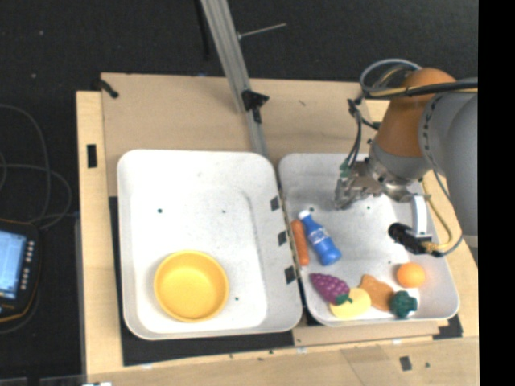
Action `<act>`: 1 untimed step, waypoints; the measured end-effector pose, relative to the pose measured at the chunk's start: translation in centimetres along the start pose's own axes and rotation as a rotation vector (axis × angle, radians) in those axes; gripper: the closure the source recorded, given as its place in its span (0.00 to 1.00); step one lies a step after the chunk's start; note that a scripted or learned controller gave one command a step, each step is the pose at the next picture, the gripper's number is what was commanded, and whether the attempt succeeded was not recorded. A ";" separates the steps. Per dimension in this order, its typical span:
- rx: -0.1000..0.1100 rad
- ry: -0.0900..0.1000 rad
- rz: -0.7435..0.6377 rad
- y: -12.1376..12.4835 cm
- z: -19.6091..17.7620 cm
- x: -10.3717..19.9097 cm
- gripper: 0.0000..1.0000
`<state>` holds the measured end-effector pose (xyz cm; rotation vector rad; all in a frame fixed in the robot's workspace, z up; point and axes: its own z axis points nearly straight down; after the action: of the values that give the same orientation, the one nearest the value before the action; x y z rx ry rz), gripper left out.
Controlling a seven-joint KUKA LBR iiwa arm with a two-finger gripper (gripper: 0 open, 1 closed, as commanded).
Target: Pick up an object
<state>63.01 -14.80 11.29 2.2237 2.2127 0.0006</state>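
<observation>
My gripper [348, 196] hangs over the back part of the right bin [322, 171], above bare floor. Nothing shows between its fingers. A blue bottle with a white cap [319, 239] lies in front of it to the left, beside an orange carrot-shaped stick [299, 243] at the bin's left wall. Along the front of the right bin lie a purple bunch of grapes [329, 285], a yellow piece [352, 304], an orange wedge [375, 288], a green broccoli piece [402, 303] and an orange ball [410, 275].
The left bin [201, 183] holds a yellow bowl [191, 285] near its front left. A slanted metal pole [233, 63] rises behind the two bins. A tablet screen [12, 268] sits off the bench at the far left.
</observation>
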 end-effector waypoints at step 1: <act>-0.002 0.002 -0.007 0.0 -4.7 0.6 1.00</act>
<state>62.99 -14.17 16.02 2.2164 2.2204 0.0051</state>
